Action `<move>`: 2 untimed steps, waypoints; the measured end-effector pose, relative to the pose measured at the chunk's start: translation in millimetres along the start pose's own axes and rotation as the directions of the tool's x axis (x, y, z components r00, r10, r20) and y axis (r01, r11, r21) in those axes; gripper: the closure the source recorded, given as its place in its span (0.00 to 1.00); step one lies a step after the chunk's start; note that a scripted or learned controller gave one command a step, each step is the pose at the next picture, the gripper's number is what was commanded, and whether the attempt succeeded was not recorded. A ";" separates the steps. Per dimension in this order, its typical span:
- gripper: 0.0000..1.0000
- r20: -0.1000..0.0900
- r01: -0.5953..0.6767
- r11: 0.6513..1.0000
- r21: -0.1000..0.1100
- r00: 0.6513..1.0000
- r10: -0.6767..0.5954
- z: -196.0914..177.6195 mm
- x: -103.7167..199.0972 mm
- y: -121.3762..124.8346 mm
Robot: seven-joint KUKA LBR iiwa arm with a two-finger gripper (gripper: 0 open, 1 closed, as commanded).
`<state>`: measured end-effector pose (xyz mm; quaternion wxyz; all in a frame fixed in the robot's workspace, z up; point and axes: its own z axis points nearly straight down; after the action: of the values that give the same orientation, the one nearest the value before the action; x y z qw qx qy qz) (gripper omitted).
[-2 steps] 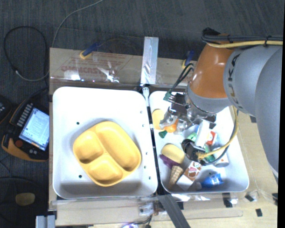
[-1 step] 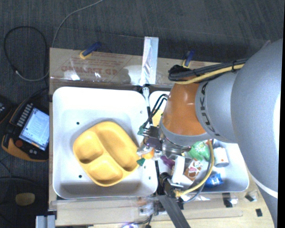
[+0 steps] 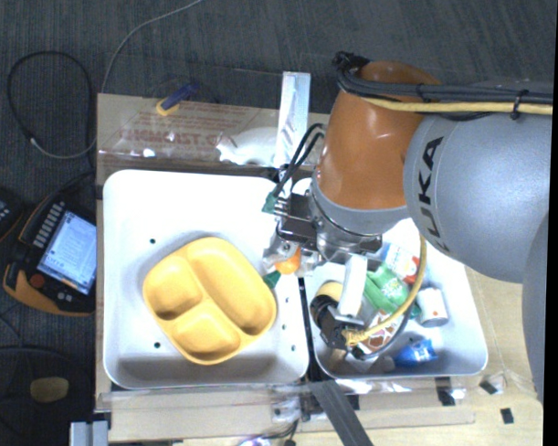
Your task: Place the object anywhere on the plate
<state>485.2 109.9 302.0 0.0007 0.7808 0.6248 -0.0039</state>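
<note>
**Robot gripper low over the wall between two white bins**

Nearest the camera, the left bin [image 3: 133, 222] holds a yellow plate [image 3: 210, 299] with three compartments and nothing on it. The right bin [image 3: 466, 347] is crowded: a blue item [image 3: 413, 353] lies by its front wall, with a green item [image 3: 384, 290] and a small white item [image 3: 433, 310] just behind it.

The gripper [image 3: 295, 238] hangs over the wall between the bins, by the plate's right rim. The wrist hides it from above, so I cannot tell whether it is open or closed. A small orange item [image 3: 287, 260] with a green end shows just under it, possibly in its grasp, close to the plate but not on it.

The grey arm [image 3: 481, 197] covers the right bin's far half. Behind the bins lies a clear bag [image 3: 172, 131]. On the floor to the left is a handheld screen [image 3: 63, 251].
</note>
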 end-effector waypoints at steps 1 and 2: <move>0.00 0.000 0.000 1.000 0.000 1.000 0.000 -0.1 -0.2 0.1; 0.00 -0.001 -0.112 0.994 0.007 0.994 0.112 158.9 94.2 -22.8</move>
<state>482.8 205.8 142.5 -0.0021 0.8146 0.5801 -0.0055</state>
